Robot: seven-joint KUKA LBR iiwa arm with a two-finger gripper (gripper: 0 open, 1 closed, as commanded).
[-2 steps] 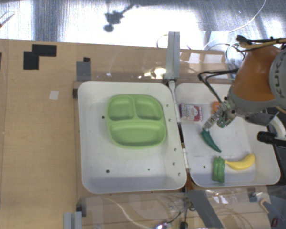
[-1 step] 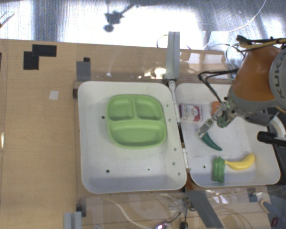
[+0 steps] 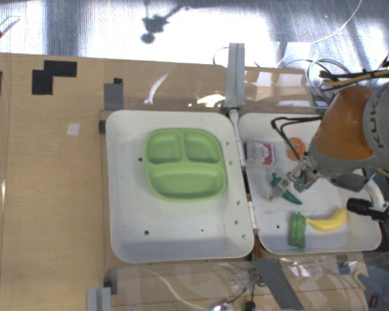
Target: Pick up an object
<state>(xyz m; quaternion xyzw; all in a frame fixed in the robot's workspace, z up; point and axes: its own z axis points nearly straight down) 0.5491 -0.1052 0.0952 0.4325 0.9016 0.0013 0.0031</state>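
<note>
My gripper (image 3: 280, 188) hangs low over the middle of the right bin (image 3: 267, 237), the grey arm with its orange band (image 3: 343, 129) coming in from the right. A small dark green object (image 3: 292, 199) lies just beside and below the gripper tip. Whether they touch is unclear. A yellow banana (image 3: 329, 221) and a light green pepper-like object (image 3: 297, 230) lie at the bin's front. A pink and white packet (image 3: 259, 152) sits at the back left. An orange item (image 3: 296, 148) is partly hidden behind the arm's cable.
The left bin (image 3: 126, 225) holds a green divided plate (image 3: 185, 163). A grey post (image 3: 235, 76) stands behind the seam between the bins. Black cables (image 3: 292, 123) loop over the right bin's back. Wooden bench extends to the left.
</note>
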